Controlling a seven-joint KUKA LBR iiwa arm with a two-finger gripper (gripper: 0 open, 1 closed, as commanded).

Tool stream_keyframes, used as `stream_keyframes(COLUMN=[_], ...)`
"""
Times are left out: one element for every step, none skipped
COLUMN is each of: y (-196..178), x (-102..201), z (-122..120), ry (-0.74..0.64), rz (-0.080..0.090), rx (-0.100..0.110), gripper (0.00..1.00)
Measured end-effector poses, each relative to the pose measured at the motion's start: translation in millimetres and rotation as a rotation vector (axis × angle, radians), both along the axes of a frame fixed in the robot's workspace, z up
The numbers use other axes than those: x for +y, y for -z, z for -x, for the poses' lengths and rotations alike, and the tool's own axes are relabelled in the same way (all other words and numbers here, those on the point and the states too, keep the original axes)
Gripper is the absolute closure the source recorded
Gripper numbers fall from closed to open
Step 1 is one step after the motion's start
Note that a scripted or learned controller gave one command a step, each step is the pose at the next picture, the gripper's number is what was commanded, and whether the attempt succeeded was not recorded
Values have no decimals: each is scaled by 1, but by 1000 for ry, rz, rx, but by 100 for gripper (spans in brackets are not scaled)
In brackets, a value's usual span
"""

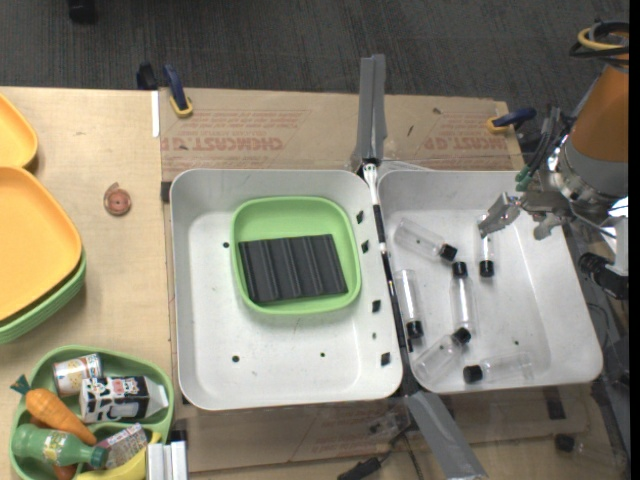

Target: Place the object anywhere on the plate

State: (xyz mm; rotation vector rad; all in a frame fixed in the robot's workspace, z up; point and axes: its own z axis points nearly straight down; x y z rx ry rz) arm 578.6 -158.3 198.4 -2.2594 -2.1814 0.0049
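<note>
A square green plate point(246, 224) sits in the left white bin point(280, 360). On the plate lies a dark grey ribbed flat object point(292, 268), which covers most of the plate's floor. My gripper point(521, 220) hangs over the upper right part of the right bin point(545, 318), far from the plate. It is open: its two grey fingers point(496, 216) are spread apart with nothing between them. The orange band of the arm point(605, 118) shows above it at the right edge.
Several clear tubes with black caps point(426, 240) lie scattered in the right bin, one just below the gripper point(486, 258). Orange and green dishes point(35, 238) and a bowl of toy food point(85, 408) stand on the bench at left. Clamps point(178, 96) hold the cardboard.
</note>
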Motion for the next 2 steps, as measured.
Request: stream_keyframes(y=[-17,8], x=[93,167], z=[21,15], ry=[111,189], rz=[-1,0], rx=[1,3], gripper=[0,0])
